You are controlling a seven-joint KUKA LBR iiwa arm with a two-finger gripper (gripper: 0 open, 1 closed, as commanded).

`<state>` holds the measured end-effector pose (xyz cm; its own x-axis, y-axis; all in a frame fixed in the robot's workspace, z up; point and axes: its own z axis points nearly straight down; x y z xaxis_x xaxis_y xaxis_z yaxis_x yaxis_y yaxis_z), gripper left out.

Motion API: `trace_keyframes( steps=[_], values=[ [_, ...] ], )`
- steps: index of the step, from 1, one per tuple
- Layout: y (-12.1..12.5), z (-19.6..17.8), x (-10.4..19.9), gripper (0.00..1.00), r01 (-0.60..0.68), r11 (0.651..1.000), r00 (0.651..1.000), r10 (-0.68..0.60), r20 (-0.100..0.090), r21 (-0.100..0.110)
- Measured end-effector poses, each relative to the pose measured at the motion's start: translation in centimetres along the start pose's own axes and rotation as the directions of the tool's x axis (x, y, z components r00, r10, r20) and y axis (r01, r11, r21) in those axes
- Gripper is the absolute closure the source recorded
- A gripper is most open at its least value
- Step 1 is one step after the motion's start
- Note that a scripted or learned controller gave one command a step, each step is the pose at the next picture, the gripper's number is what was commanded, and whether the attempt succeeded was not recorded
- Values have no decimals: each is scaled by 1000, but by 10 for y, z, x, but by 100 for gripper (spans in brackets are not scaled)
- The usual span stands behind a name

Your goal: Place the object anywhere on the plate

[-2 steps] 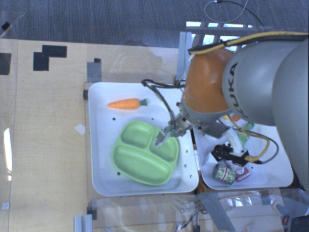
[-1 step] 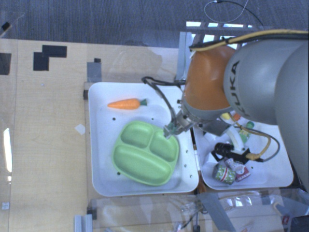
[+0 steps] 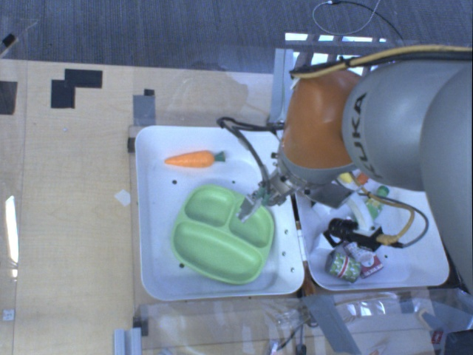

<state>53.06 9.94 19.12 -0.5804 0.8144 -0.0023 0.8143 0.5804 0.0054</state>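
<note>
Locate the carrot (image 3: 194, 159) first: it lies flat on the floor of the left bin (image 3: 151, 272), beyond the far rim of the green plate (image 3: 222, 235) and clear of it, stem end pointing toward the arm. Judge the task as unfinished, since the carrot is not on the plate. The plate sits near the middle of that bin, its three compartments facing up, so any of them will accept the object. The gripper (image 3: 248, 207) hangs over the plate's right-hand compartment, close to its surface; nothing can be made out between its tips, and you cannot tell from this view how the claw is set. Packaged items (image 3: 353, 263) lie in the right bin (image 3: 436, 268), beyond the plate.
</note>
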Motion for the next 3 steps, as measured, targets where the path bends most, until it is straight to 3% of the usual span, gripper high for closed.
trace_keyframes(
  steps=[1, 2, 3],
  values=[
    [2, -8, -1, 100, 1, 1000, 1000, -1, 1, -3],
    [2, -8, -1, 0, 0, 1000, 1000, 0, 1, -2],
    [4, -16, -2, 100, 1, 1000, 1000, -1, 3, -5]
  ],
)
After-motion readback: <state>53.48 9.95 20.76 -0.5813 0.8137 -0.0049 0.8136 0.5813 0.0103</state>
